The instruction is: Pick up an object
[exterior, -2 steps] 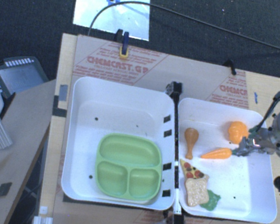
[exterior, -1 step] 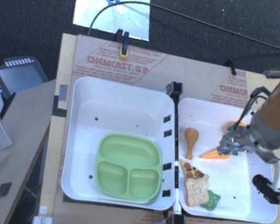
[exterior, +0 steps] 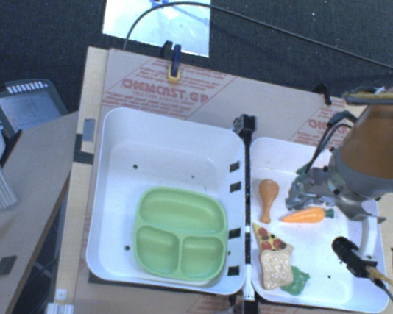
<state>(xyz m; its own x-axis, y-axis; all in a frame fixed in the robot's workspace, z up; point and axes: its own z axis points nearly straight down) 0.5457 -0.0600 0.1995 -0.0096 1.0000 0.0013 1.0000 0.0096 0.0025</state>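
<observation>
My gripper (exterior: 303,200) hangs low in the right bin (exterior: 324,286), just above and left of an orange toy carrot (exterior: 304,216) with a green top. The carrot lies right under the fingertips, touching or nearly so. A tan chicken drumstick (exterior: 268,199) lies to the gripper's left. Nearer the front lie a pizza slice (exterior: 272,241), a slice of toast (exterior: 275,268) and a green leafy piece (exterior: 298,281).
The left bin (exterior: 123,148) holds a green divided plate (exterior: 181,233). A black divider strip (exterior: 243,198) runs between the two bins. The arm's bulk reaches in from the right over the right bin's far corner.
</observation>
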